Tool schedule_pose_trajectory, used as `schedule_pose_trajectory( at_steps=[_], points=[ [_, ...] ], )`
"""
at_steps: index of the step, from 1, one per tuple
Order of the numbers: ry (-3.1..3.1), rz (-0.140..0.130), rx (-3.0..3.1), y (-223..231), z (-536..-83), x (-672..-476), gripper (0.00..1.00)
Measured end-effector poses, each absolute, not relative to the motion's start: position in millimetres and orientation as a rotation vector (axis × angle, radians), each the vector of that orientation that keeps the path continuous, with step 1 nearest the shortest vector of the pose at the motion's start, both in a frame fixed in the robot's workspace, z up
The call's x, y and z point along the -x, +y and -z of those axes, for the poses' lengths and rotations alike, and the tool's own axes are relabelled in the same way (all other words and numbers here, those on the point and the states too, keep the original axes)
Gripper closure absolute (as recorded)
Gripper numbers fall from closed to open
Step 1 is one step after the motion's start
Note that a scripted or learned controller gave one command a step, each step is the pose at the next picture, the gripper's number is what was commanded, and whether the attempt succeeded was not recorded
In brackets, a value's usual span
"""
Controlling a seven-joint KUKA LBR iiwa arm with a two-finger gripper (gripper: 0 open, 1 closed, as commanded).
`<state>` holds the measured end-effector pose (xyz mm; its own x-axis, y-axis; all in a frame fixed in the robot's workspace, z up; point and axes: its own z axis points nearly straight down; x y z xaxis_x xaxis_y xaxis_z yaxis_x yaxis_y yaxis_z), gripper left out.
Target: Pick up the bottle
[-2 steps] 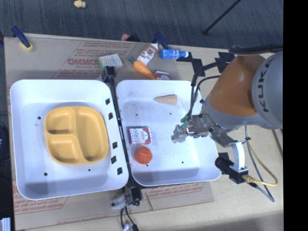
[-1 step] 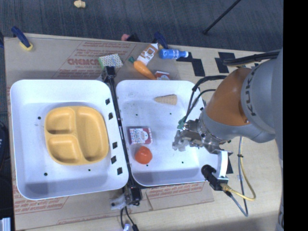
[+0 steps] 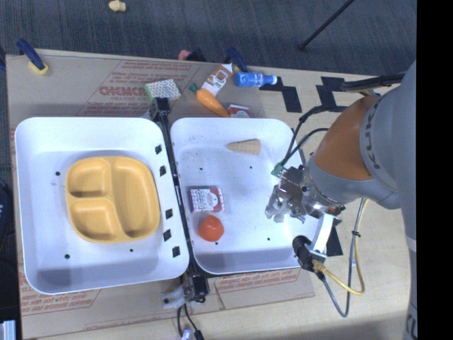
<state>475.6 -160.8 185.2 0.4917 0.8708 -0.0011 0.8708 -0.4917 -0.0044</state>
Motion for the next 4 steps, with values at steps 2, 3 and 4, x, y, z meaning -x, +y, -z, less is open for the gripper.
schedule_pose_trajectory(
  at_steps=[2,3,4],
  points=[
    [-0.819,-0.005,3.028,-165,-192,-475.7,1.0],
    [-0.455,-0.008,3.101,-164,-171,-475.4,1.0],
    [-0.327,-0.005,3.121,-151,-185,-476.0,1.0]
  ],
)
